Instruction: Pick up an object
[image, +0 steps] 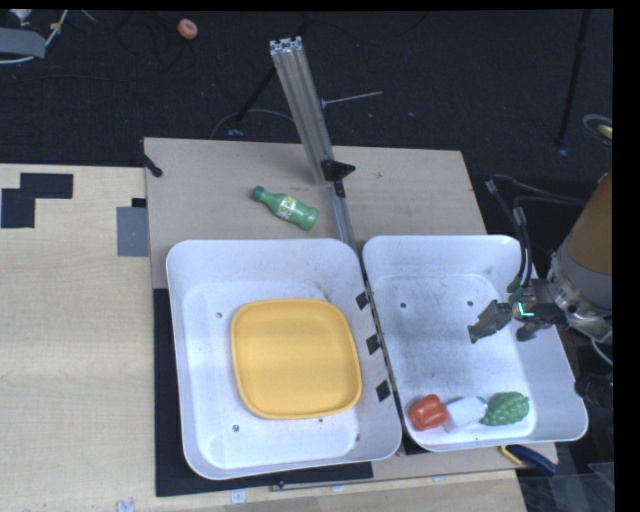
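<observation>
You are at the approach step: nothing is picked yet. Your gripper (492, 324) hangs over the right-hand bin (440, 262), toward its right wall and roughly midway along it, with no object between its dark fingers; whether they are spread or closed cannot be told from this slanted view.

The candidates lie along the near edge of that bin, toward its near-right corner. A red pepper-like toy (428, 411) sits leftmost, a small white piece (465, 412) touches it or lies just beside it, and a green knobbly toy (506, 408) rests at the right, close to the white piece. All three are well apart from the gripper. In the left bin (195, 270) a yellow plate (296, 357) lies flat in the middle. A green bottle (285, 207) lies on its side on the bench, beyond the bins' far edge.

Your next move, as I judge it, is to travel toward the near edge and descend over one toy. The floor under the gripper is open, so the travel is free. The tight part is the landing: the toys crowd each other and sit near the rim, so the green one by the right wall leaves little room outside it, and the red one has clearer floor on its left.
</observation>
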